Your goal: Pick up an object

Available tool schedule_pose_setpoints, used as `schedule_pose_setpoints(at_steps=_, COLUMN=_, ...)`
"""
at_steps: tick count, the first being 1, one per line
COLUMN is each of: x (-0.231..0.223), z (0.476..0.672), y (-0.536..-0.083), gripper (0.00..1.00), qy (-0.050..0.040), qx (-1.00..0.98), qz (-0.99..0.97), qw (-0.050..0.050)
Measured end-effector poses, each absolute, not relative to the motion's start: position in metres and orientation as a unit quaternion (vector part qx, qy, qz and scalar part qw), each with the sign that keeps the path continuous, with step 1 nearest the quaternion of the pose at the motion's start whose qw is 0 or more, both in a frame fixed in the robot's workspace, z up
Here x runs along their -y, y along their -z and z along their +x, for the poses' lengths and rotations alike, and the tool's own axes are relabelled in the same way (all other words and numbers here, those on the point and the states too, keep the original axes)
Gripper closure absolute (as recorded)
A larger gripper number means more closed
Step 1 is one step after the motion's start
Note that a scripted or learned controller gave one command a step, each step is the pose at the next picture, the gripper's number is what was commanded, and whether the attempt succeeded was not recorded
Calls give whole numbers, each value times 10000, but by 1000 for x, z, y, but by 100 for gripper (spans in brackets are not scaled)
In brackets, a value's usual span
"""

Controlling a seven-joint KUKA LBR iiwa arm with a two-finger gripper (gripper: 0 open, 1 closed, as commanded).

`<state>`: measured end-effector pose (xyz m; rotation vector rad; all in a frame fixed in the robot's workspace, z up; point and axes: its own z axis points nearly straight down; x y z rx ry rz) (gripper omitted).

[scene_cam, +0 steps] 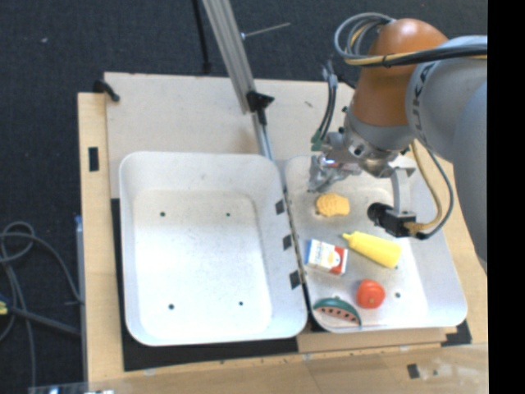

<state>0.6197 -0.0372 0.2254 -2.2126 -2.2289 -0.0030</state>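
The right bin holds several small items. A tan biscuit-shaped piece lies near its back left. A yellow bottle lies in the middle, with a small white, orange and blue carton to its left. A red tomato and a watermelon slice sit at the front. My gripper hangs over the bin's back left corner, just behind and slightly left of the tan piece. Nothing shows in its grasp.
The left bin stands beside the right one, their walls meeting at about the carton's left edge. A slanted metal pole rises behind the bins. A black cable connector hangs from the wrist over the bin.
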Motion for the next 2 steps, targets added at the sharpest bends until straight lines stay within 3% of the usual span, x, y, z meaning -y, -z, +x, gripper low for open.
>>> schedule_pose_setpoints(at_steps=2, x=-64, z=630, y=-230, gripper=100, qy=7, qx=7095, qz=-7047, qw=0)
